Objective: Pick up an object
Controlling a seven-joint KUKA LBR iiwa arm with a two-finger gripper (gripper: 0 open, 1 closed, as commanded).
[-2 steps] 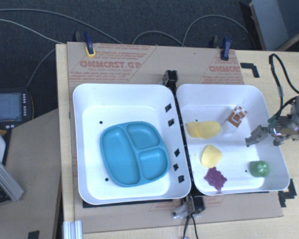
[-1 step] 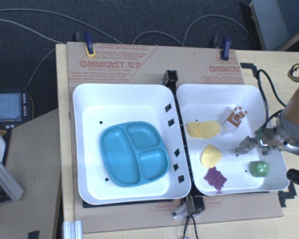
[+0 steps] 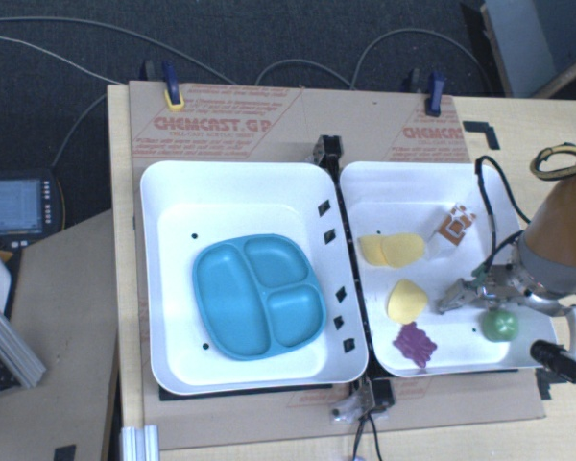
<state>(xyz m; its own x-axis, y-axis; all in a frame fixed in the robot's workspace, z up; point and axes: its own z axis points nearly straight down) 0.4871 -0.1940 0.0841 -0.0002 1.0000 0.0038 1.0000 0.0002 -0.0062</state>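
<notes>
Camera view | gripper (image 3: 468,296) in rt bin (image 3: 403,188), fingers apart, nothing held | green ball (image 3: 500,327) just beside

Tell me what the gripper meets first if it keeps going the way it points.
The gripper points toward the view's left, so it would probably meet the round yellow object first. Its height above the right bin is unclear, so it might pass over.

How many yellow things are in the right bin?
2. One yellow piece lies near the bin's left wall; the other yellow piece sits just below it, above the purple object. The arm may hide more.
</notes>
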